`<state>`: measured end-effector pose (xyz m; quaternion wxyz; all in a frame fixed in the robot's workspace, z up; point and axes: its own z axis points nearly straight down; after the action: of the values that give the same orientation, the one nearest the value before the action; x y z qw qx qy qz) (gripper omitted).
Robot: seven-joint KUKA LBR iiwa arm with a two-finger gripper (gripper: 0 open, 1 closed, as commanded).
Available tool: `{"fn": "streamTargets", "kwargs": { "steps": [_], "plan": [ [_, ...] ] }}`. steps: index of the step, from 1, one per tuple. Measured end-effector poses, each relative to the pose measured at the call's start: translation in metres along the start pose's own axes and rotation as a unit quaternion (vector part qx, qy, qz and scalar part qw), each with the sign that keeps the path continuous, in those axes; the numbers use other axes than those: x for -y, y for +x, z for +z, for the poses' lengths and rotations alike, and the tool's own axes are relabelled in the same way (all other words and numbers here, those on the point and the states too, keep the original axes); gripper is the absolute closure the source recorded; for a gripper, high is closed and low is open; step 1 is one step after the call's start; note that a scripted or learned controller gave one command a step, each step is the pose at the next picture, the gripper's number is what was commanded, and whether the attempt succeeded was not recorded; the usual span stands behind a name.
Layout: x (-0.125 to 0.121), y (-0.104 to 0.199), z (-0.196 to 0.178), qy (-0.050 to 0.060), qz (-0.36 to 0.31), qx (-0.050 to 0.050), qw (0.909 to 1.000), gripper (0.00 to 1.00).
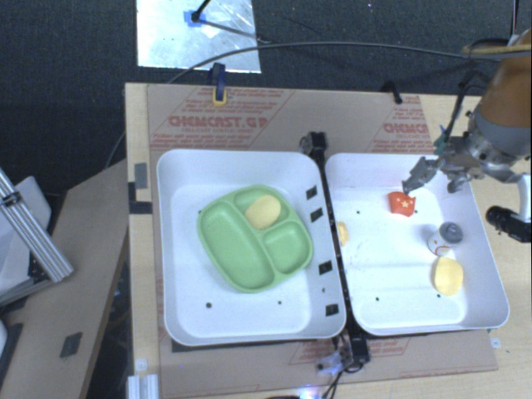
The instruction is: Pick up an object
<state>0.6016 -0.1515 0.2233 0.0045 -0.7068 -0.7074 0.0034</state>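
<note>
My gripper [432, 184] hovers over the back of the right bin [486, 318], its two fingers spread open with nothing between them. A small red block [401, 204] lies just below the left fingertip [411, 182]. Further forward in the same bin sit a grey round piece [450, 232], a small white patterned thing [437, 244] and a yellow lemon-shaped object [447, 276]. A small yellow piece [342, 233] rests against the bin's left wall.
The left bin [179, 306] holds a green divided plate [229, 260] with a yellow rounded object [264, 212] in its upper compartment. A black divider with clips [326, 223] runs between the bins. The arm [503, 115] comes in from the right.
</note>
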Motion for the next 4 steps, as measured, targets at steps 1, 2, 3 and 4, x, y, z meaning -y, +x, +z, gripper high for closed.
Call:
{"fn": "streamTargets", "kwargs": {
  "steps": [1, 2, 3, 4],
  "plan": [
    [-0.002, 0.000, -0.007, -0.006, -0.001, 0.001, 1.0000, 0.00],
    [-0.008, 0.009, 0.045, -0.004, -0.003, 0.001, 1.0000, 0.00],
    [-0.003, 0.004, 0.091, -0.004, 0.000, 0.001, 1.0000, 0.00],
    [-0.003, 0.005, 0.141, -0.004, 0.000, 0.000, 1.0000, 0.00]
  ]
}}
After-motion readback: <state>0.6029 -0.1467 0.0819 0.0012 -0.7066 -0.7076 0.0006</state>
